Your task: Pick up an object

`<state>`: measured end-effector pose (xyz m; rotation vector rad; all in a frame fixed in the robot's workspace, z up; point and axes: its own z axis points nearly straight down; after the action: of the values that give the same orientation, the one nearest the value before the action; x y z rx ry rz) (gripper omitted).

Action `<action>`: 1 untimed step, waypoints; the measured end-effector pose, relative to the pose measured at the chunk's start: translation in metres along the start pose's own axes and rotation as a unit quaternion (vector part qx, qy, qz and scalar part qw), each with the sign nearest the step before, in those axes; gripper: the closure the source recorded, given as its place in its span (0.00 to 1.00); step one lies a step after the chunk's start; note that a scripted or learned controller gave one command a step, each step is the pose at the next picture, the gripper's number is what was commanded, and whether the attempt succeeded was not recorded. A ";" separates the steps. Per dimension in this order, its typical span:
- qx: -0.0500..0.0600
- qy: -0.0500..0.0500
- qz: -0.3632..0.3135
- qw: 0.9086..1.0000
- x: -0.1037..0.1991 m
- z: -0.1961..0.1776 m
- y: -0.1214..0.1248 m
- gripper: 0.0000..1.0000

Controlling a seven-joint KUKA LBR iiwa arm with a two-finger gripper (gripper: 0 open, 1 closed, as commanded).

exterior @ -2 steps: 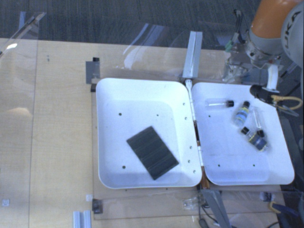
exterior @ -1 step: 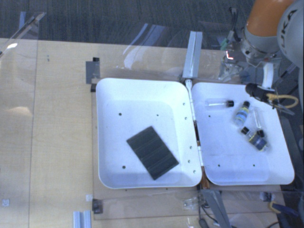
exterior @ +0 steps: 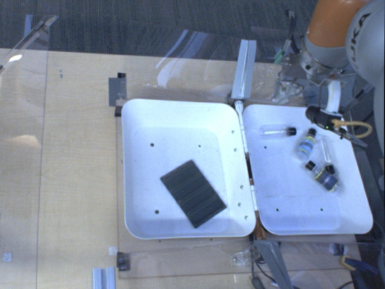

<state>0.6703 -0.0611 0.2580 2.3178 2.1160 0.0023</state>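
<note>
Vials in right bin look light, slick, breakable, best pinched across the body; jaw state of gripper cannot be told.

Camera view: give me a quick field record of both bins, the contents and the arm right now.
left bin: one dark ribbed flat pad, lying at a slant
right bin: several small vials, one clear tube, two blue-tinted vials
arm: above the right bin's far right corner
held object: none seen
</note>
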 end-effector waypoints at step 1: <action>0.000 0.000 0.006 1.000 -0.001 -0.003 0.000 1.00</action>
<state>0.6704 -0.0619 0.2611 2.3307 2.1015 0.0030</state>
